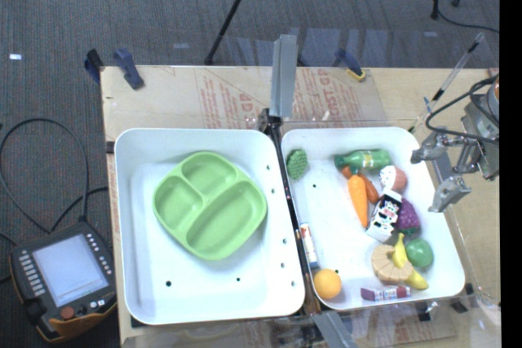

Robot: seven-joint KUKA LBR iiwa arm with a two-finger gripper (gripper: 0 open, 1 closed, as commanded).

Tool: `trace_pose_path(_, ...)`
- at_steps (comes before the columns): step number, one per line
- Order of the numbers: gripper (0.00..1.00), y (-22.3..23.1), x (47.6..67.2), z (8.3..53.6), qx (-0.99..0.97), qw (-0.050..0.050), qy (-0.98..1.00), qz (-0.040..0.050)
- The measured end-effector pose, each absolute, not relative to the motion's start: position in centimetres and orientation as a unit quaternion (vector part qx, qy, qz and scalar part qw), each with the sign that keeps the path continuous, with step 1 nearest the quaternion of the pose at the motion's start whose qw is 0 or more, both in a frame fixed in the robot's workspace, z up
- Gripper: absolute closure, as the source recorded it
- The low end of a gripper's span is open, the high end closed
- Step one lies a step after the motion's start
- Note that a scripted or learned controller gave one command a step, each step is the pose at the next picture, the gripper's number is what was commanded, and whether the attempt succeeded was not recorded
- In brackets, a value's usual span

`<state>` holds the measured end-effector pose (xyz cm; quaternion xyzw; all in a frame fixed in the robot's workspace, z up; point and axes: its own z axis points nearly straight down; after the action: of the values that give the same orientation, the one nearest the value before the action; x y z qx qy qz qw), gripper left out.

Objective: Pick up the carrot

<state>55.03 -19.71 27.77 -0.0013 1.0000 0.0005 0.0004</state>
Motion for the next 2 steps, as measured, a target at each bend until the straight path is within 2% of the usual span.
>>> trace_pose_path(1, 0.00, -14.2, 56.8, 15.3, 0.010, -0.007, 1.000, 0.0034)
trace_pose_path(2, 0.00, -12.9, 58.7, 8.3, 0.023, -0.004, 1.000, 0.0014)
